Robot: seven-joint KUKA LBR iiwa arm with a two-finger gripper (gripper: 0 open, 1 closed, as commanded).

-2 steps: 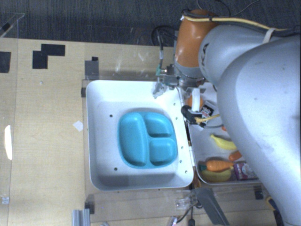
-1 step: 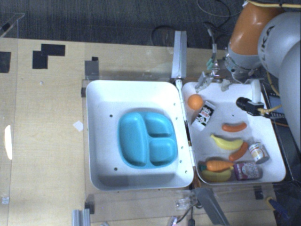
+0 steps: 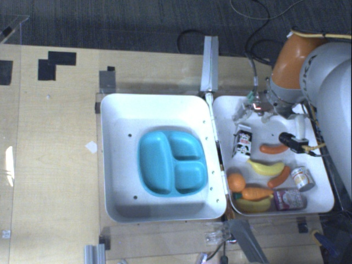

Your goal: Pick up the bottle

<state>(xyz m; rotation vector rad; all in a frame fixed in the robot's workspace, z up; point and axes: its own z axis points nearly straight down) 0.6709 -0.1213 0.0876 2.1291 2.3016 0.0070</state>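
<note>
Bottle (image 3: 289, 199), purple-labelled, lies on its side at the front of the right bin (image 3: 231, 110), just beside a small can (image 3: 301, 179) and a carrot (image 3: 257, 192). The gripper (image 3: 254, 104) hangs over that bin's far end, well apart from it; whether it is open I cannot tell.

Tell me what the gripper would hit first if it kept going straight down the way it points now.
The gripper hangs over the far corner of the right bin, pointing down. Straight on, it would likely meet bare bin floor first. The small black-and-white carton lies just nearer the camera, probably off that line, though depth is hard to judge.
</note>
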